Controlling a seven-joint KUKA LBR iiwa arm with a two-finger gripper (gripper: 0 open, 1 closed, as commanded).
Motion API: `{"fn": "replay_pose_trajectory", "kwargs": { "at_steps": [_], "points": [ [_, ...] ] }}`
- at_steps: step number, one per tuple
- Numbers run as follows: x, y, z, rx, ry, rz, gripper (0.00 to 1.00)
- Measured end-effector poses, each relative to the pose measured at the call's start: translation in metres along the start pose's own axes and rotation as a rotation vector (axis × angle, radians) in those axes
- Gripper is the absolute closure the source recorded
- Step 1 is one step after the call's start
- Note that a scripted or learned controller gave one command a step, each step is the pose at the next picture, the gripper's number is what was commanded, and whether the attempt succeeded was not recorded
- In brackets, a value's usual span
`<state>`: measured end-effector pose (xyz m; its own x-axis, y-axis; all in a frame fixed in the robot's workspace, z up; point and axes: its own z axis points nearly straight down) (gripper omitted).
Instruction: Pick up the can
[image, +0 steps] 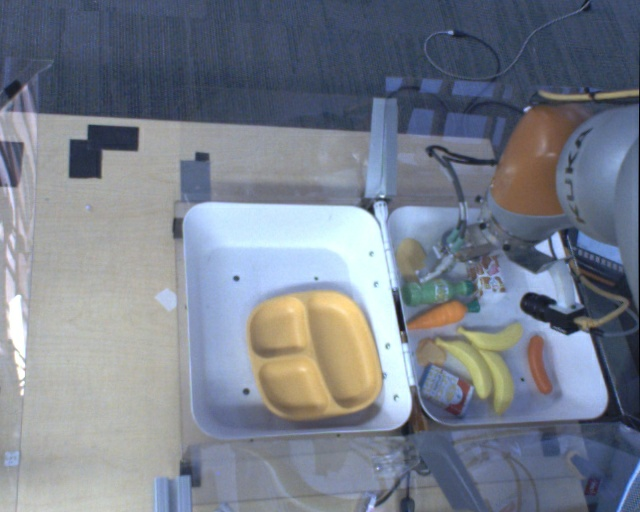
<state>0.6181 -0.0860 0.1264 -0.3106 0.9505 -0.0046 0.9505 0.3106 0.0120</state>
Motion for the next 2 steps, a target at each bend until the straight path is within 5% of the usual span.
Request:
{"fn": "replay_pose_trajectory", "kwargs": {
  "at_steps": [1, 2],
  "points": [
    [0.0002, 0.0022, -0.0119, -0.006, -0.001, -0.001, 1.00],
    [0.0001, 0.0020, -0.0119, -0.005, -0.001, -0.001, 0.00]
  ]
}}
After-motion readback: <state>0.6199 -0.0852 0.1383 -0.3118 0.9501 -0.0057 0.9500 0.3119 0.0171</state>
